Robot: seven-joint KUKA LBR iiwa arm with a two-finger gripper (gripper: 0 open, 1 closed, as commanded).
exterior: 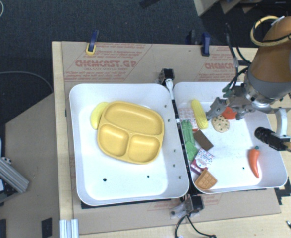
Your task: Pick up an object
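Gripper (228,110) hovering in right bin (279,175) | fingers lying apart around red item (229,114) | cookie (220,124) sitting just below

Two bins side by side on bench, left bin (81,148) and right bin (276,175) touching along middle edge. Divided plate (130,131) in left bin, toward its rear; banana (96,115) tucked under plate's left rear edge. In right bin: corn cob (199,113) at rear left, cookie (221,125) right of it, wrappers (195,145) along left wall, waffle (206,179) at front left corner, carrot (254,161) near right wall. Gripper (229,109) above cookie, arm entering from right.
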